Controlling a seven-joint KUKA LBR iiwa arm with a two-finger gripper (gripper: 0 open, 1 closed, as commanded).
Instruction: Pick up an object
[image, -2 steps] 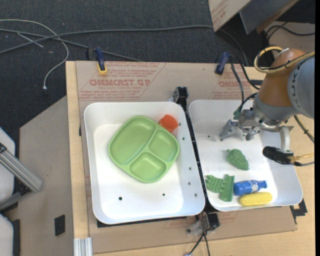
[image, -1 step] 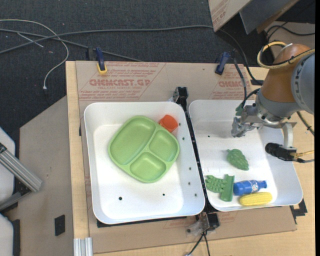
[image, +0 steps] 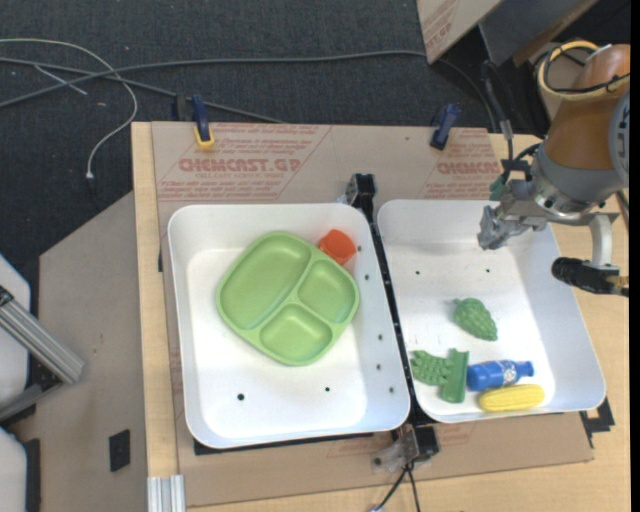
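My gripper (image: 492, 236) hangs over the far part of the right bin (image: 440, 225), with nothing visible between its fingers. Below it in the same bin lie a green bumpy toy (image: 476, 318), a flat green toy (image: 441, 371), a blue bottle (image: 498, 374) and a yellow corn cob (image: 512, 398) near the front edge. The gripper is well apart from all of them. In the left bin (image: 200, 400) rests a green divided plate (image: 288, 297), and a small orange object (image: 338, 245) touches its far rim.
Both bins stand on a cardboard sheet (image: 250, 155) held by blue clamps (image: 203, 128) at the back. A black bracket (image: 361, 189) sits between the bins' far corners. White cables (image: 100, 80) lie on the dark floor at upper left.
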